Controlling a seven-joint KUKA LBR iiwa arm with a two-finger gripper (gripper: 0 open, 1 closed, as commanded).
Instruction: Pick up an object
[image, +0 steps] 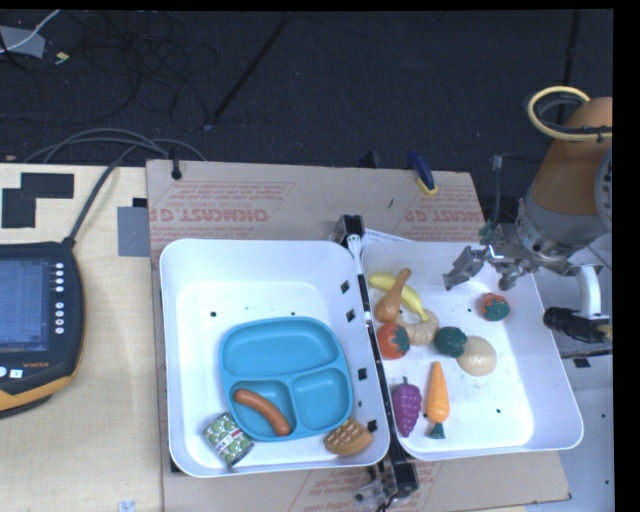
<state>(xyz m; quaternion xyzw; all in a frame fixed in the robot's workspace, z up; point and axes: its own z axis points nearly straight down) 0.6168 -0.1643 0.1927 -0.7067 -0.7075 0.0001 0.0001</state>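
Far left of the pincer, a black handheld pendant (35, 315) lies on the surface (100, 440). The left bin (190, 270) holds a blue divided tray (285, 350) with a sausage (262, 411) in one compartment; a green packet (227, 439) and a waffle-like piece (347, 437) lie beside the tray. In the right bin (540, 420), below and left of the pincer, lie a banana (395, 292), tomato (392, 341), purple grapes (405, 407) and carrot (437, 393). The pincer (486, 267) hovers over the bin's upper right, fingers spread, gripping nothing. A small red-and-green object (493, 306) lies just below it, apart.
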